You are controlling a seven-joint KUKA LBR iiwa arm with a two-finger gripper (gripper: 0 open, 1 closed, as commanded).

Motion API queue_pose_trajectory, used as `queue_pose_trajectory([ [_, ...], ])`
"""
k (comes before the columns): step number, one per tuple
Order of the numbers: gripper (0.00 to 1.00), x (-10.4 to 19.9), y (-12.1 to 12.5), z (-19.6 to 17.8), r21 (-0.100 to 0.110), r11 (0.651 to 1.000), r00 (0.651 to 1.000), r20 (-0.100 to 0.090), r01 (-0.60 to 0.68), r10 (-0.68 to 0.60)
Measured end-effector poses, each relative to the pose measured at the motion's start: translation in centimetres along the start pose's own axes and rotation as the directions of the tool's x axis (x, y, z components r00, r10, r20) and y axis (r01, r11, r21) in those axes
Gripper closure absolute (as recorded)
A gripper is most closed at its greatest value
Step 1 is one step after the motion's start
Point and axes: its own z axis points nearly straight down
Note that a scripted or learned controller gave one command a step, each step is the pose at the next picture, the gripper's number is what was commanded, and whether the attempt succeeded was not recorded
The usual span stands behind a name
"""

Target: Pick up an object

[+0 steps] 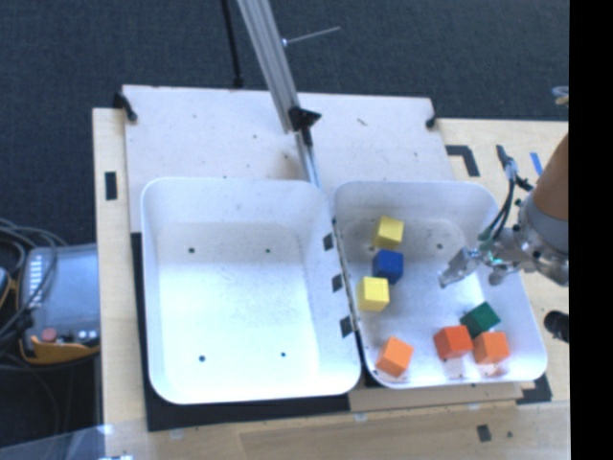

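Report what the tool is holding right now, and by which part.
Nothing is held. The tool hangs over the right bin with no block between its fingers; the green block lies below it, apart.

Yellow, blue, orange, green blocks; white bins.

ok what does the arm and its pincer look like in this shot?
The arm enters at the right edge: an orange band above a grey wrist section. The pincer is small, metallic grey, with slim light-coloured fingers. Thin dark cables loop along the wrist, with a small greenish spot near the mount.
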Motion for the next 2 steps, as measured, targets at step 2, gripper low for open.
queue_pose_trajectory([
  [2, 0.00, -0.1, 0.6, 10.6, 0.000, 1.000, 1.000, 0.002, -0.002, 0.002],
])
